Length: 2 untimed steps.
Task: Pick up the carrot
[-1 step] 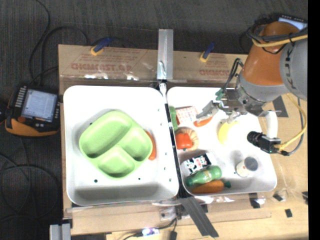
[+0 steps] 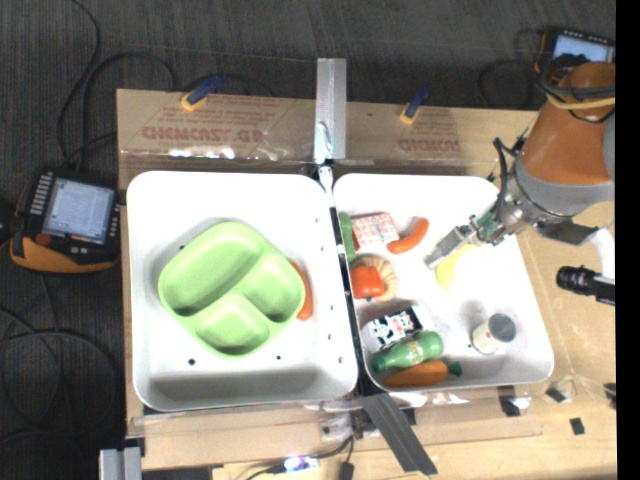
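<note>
The carrot (image 2: 415, 373), orange with a green tip at its right end, lies along the front wall of the right bin (image 2: 520, 298), just below a green bottle (image 2: 410, 349). My gripper (image 2: 445, 252) hangs over the upper middle of the right bin, above a yellow item (image 2: 447, 268). It is well behind the carrot, and the arm comes in from the right.
The right bin also holds a pink box (image 2: 372, 230), an orange sausage-shaped piece (image 2: 409, 236), a round orange fruit (image 2: 368, 280), a black-and-white carton (image 2: 392, 325) and a small can (image 2: 492, 333). A green divided plate (image 2: 232, 286) sits in the left bin, an orange piece (image 2: 304, 294) at its right edge.
</note>
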Each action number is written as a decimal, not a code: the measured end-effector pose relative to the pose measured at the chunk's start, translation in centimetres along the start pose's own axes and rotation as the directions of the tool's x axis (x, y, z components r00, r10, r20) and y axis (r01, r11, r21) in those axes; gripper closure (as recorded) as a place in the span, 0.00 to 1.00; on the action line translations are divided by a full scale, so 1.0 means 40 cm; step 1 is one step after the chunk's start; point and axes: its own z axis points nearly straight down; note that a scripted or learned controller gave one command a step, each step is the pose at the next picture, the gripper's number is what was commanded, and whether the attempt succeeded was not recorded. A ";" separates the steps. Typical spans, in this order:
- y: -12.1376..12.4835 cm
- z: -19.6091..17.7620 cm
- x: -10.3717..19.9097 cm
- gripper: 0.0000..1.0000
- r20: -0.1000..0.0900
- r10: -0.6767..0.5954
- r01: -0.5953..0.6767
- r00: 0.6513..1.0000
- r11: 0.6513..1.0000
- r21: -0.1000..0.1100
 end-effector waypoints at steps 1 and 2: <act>-0.025 0.257 -0.051 0.00 0.001 -0.222 0.222 0.975 0.975 -0.003; 0.133 0.065 0.008 0.00 0.001 -0.047 0.047 0.999 0.999 -0.002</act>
